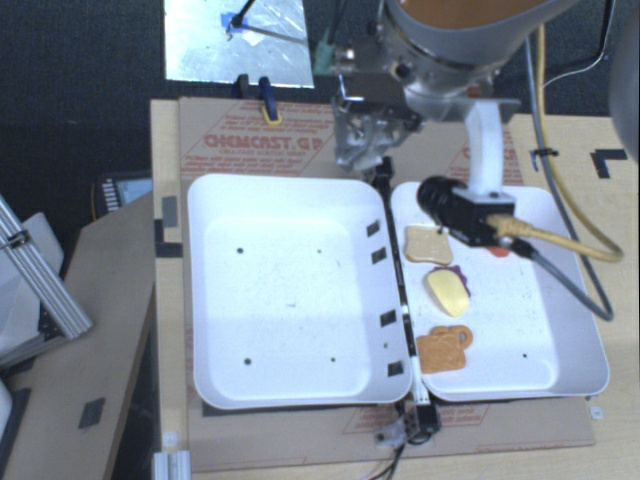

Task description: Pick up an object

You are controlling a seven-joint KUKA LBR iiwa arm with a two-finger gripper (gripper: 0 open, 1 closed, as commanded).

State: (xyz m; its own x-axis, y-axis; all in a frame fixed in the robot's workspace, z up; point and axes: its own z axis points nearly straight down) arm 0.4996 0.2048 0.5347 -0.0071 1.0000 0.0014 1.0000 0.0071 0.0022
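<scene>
The arm (470, 13) fills the upper right of the frame, grey with an orange patch at the top edge. Below it the tool (362, 153) hangs as a blurred metal cluster in the upper middle, over the back rims where the two bins meet. It is too blurred to tell whether it is open or closed.

A white bracket (485, 153) drops from the arm to a black cylinder (450, 211) that lies across the back of the right bin (570, 338). A yellow cable (565, 243) runs from the cylinder toward the right edge.

The objects sit in the right bin, in a column along its left side, near the divider. At the top is a pale slice (427, 245), just beside the cylinder. Below it is a yellow piece (448, 291), with a bit of purple (459, 269) showing between the two. Lowest is an orange-brown toast (443, 349). A small red scrap (499, 253) shows just under the cylinder's right end.

The left bin (290, 288) occupies the centre left of the frame. Both bins rest on a brown sheet printed "CHEMCAST" (265, 140) on the surface (125, 268). A silver panel (235, 26) lies in the upper left.
</scene>
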